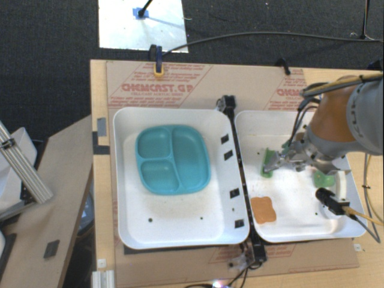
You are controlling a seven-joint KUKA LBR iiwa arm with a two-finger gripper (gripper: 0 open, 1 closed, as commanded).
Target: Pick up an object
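Green obj [324, 178] partly hidden under wrist [324, 152]; arm [354, 116] cut off at right edge.

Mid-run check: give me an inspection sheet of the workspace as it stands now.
Surface: wooden bench with left bin and right bin, both white.
Job's things: green piece, green lump and tan flat piece in right bin; teal divided plate in left bin.
Clutter: clamp on bench's far edge.
Gripper: gripper low in right bin, next to green piece; grasp not judgeable.
Cables: black cable arcs beyond the bench.
Surroundings: white sheet on dark floor; metal rail at left.
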